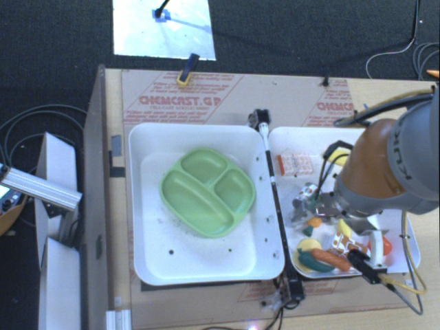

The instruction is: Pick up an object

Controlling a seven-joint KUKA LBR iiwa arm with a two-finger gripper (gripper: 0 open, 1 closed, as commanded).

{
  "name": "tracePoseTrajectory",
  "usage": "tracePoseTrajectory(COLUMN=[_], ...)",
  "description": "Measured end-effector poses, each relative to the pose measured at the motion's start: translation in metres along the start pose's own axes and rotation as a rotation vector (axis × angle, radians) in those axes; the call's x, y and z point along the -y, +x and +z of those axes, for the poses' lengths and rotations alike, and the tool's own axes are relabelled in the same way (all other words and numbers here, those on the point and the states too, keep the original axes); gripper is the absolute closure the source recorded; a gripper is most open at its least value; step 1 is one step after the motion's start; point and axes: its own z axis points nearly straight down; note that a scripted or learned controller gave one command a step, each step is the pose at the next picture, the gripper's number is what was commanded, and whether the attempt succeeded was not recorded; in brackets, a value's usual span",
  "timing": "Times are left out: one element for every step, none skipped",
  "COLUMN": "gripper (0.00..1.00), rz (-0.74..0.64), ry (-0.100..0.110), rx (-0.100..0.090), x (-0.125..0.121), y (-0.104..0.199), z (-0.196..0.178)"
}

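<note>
- Dark carpet surrounds the worktop point(206, 91) and its two white bins.
- Toy foods point(323, 256) crowd the right bin point(302, 139), nearest edge.
- Above them hangs the tool point(311, 205); its opening cannot be told.
- Left bin point(148, 253) holds a green divided plate point(207, 192).

The two bins point(199, 137) looked like smooth white plastic with a slight sheen. The green divided plate point(207, 192) at frame centre seemed matt plastic. The desk point(227, 95) looked like printed cardboard. The arm's orange band point(368, 158) appeared glossy.
</note>
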Motion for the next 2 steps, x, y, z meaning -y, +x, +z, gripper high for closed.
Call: tracePoseTrajectory(gripper=[1.0, 1.0], rz=[-0.001, 0.003], ry=[-0.004, -0.01], rx=[-0.002, 0.005], x=[-0.002, 0.019], y=[0.001, -0.053], z=[-0.011, -0.131])
